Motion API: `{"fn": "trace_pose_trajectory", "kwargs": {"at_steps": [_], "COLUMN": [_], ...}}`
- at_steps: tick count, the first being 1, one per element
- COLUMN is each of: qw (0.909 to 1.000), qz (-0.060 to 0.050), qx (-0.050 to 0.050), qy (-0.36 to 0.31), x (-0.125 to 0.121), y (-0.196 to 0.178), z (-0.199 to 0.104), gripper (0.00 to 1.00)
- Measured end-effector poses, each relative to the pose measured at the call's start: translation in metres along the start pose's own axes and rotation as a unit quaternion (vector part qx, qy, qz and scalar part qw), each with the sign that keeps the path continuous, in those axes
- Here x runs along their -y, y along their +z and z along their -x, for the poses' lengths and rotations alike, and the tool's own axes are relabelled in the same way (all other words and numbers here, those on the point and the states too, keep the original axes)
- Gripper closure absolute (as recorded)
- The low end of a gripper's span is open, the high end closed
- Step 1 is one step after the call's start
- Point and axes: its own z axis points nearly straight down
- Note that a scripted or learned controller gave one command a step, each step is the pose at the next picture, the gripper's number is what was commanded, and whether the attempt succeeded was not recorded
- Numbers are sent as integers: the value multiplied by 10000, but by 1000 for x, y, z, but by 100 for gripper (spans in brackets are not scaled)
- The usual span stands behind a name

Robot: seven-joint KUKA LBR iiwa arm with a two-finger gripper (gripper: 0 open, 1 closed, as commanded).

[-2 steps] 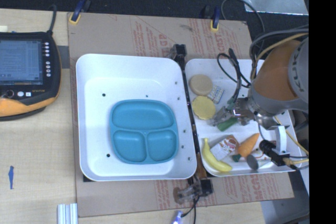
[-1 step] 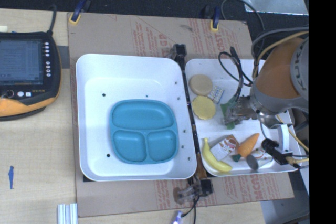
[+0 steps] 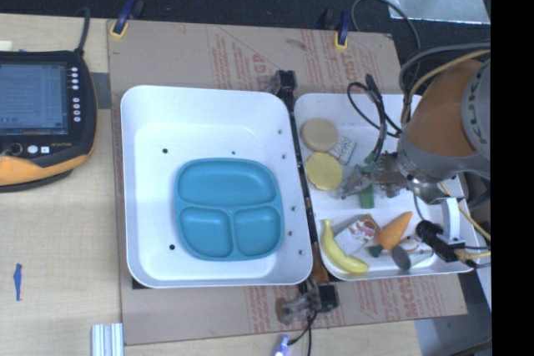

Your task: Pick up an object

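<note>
Objects: banana (image 3: 340,250), carrot (image 3: 394,230), two tan discs (image 3: 319,134), small packet (image 3: 360,233), all in right bin (image 3: 334,106).
Claw (image 3: 368,182): low over bin's middle; grip state cannot be told.
Left bin (image 3: 142,179): blue divided tray (image 3: 227,208).
Counter (image 3: 58,263): pendant (image 3: 42,117) at left.

Tool (image 3: 367,179) fingers blurred, state unclear
</note>
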Motion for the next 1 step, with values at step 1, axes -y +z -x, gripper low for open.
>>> {"fn": "trace_pose_trajectory", "kwargs": {"at_steps": [1], "qw": [10000], "qz": [-4], "qx": [7], "qy": [-14], "x": [0], "y": [-10], "z": [1], "gripper": [100]}}
